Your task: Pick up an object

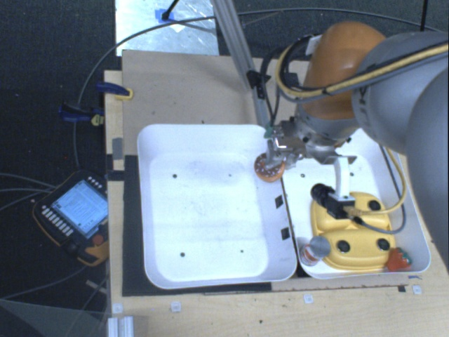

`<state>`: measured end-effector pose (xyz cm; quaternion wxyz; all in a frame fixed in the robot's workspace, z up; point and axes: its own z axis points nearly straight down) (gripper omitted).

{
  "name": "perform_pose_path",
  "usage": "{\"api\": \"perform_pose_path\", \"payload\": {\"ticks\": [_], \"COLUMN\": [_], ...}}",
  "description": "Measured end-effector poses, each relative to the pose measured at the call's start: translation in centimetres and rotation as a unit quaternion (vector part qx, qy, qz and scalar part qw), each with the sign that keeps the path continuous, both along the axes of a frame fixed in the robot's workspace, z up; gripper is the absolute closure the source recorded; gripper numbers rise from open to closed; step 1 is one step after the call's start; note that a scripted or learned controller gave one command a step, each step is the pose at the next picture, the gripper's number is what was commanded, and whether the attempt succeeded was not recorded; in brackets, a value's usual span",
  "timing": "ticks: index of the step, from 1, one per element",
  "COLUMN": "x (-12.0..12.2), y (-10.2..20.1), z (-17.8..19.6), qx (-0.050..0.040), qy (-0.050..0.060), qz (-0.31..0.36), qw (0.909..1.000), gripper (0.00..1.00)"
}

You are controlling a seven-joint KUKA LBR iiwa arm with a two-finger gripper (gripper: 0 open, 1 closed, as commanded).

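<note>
A handheld pendant [74, 215] with a lit screen lies on the floor left of the bench. The left bin [203, 258] shows only its bare white floor. At its right rim, the gripper [273, 157] hangs over a small round brown object [267, 168], touching or just above it; whether its fingers are apart or together cannot be told. The right bin [400, 188] holds a yellow toy [351, 234], a grey-capped piece [316, 248] and a red piece [398, 259].

Arm [365, 83] over bins; round brown object [268, 168] at rim.
</note>
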<state>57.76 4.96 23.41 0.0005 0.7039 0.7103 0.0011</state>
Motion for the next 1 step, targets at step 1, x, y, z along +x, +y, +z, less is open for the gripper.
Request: {"api": "perform_pose_path", "payload": {"ticks": [1], "x": [0.92], "y": [5.29], "z": [-1.26], "qx": [0.0003], "qy": [0.000], "qz": [0.000], "qw": [1.0000], "gripper": [1.00]}}
